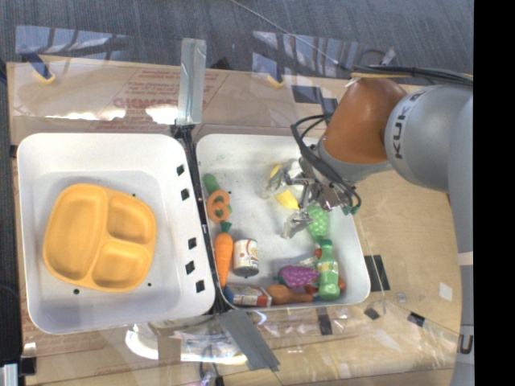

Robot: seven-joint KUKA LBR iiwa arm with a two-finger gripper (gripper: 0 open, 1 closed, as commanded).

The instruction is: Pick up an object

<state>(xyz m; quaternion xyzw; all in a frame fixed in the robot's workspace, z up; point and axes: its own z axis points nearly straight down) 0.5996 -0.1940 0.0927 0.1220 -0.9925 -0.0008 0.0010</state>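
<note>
We see the gripper (291, 202) low in the right-hand shallow white bin (241, 145), seemingly spread apart beside a yellow toy (287, 198).

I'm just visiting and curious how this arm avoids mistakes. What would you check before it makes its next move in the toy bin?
1. Gripper is over the right bin: ok.
2. Something lies within reach: ok, a yellow toy and a green toy sit right beside it.
3. Something is between the fingers: cannot tell, the wrist hides them.
4. Fingers open: cannot tell.
5. Cable clear of the toys: ok.
6. Left bin with its yellow tray is out of the way: ok.
</note>
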